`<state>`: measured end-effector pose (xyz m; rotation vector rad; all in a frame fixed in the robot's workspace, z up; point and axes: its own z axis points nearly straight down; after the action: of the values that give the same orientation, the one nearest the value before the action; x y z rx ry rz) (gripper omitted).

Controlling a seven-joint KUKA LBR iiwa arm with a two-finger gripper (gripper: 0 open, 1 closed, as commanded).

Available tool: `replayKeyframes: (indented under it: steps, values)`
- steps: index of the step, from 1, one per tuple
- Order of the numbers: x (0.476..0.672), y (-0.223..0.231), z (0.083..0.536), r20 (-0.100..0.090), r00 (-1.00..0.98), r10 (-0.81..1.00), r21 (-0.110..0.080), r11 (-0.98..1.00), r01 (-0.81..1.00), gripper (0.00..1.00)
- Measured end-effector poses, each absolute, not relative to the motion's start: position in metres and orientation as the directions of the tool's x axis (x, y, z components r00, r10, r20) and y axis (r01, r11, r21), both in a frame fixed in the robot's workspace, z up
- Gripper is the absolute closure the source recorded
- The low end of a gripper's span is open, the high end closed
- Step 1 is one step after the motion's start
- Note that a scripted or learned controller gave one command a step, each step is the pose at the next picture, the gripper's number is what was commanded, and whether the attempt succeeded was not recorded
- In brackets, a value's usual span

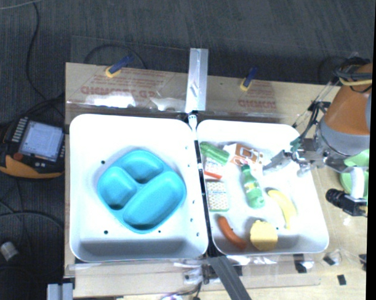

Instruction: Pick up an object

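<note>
The gripper is small and blurred over the right bin's upper right, so whether its jaws are spread cannot be told. Below it lie a green bottle, banana, yellow block and sausage; the left bin holds a blue divided tray. The arm reaches in from the right, cut off at the edge.

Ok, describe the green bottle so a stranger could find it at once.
Look in the right-hand shallow white bin, near its middle. The small green plastic bottle lies there, just left of the curved yellow banana. It alone has a white cap and a slim translucent green body.
</note>
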<state>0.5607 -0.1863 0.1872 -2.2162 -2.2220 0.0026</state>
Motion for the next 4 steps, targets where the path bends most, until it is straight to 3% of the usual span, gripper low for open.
replayKeyframes:
  steps: [1,2,3,4]
  values:
    - [0.543,-0.217,0.105,0.011,-0.023,1.0,-0.008,0.023,1.0,0.0]
    - [0.569,-0.195,0.179,-0.001,0.092,0.996,-0.003,-0.092,0.996,0.0]
    - [0.545,-0.212,0.126,-0.001,0.134,0.991,-0.006,-0.134,0.991,0.0]
    - [0.492,-0.206,0.093,0.0,-0.094,0.996,0.02,0.094,0.995,0.0]
